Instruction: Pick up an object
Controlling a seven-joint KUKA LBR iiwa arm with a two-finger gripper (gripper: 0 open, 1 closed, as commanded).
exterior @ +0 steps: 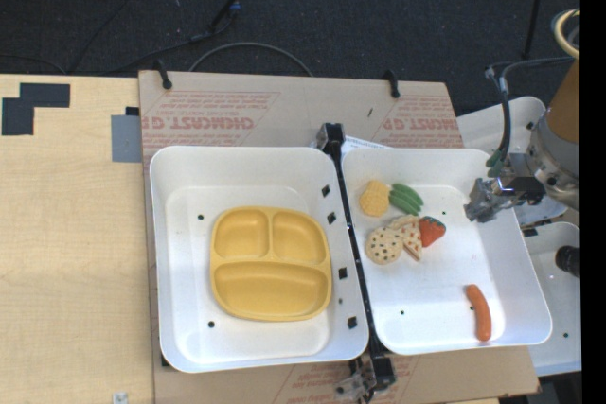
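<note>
While the arm [559, 132] reaches in from the right, its gripper [488, 202] sits at the right rim of the right bin [445, 326], about level with the cluster of toy food, and nothing shows between its tips. Whether it is spread or closed cannot be told at this size and angle, since the metal parts there blur together.

Inside the right bin, the things to pick lie in two places. Near the upper left part of the bin floor, a yellow corn piece [375, 198] lies just beside a green pepper [406, 198]. Below them a speckled cookie [383, 246] touches a pale biscuit-like piece [409, 237], and a red strawberry [432, 231] rests against that piece on its right. Well apart from this cluster, near the lower right corner, an orange sausage [479, 311] lies on its own, running roughly top to bottom.

The left bin [180, 194] bears a yellow divided plate [271, 262] with three compartments, two smaller ones above and one long one below. Both bins rest on a brown cardboard sheet [284, 114] with red print, and a pale wooden surface [66, 251] lies to its left
</note>
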